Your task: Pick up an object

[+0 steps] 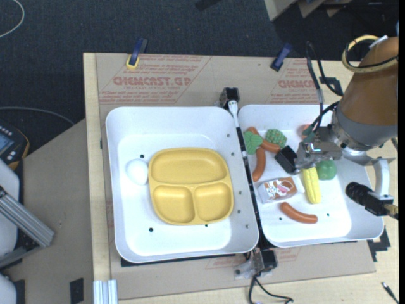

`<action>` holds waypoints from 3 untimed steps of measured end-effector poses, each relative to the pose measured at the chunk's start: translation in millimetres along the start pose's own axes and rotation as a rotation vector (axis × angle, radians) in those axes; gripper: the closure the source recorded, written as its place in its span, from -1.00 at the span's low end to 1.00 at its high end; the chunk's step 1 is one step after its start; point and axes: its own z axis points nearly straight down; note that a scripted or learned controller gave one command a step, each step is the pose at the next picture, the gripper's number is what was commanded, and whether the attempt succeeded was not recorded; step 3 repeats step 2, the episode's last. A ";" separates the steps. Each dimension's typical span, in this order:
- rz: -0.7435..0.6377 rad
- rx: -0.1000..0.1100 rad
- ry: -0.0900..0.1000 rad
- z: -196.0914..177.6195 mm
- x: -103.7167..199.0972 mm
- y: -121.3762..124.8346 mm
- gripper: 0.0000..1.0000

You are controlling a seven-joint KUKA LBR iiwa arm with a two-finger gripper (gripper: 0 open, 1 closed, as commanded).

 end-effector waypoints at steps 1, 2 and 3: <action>0.000 -0.007 -0.002 -12.2 12.1 4.4 1.00; 0.003 -0.001 -0.001 1.0 2.3 0.6 1.00; 0.003 -0.001 -0.001 1.0 2.3 0.6 1.00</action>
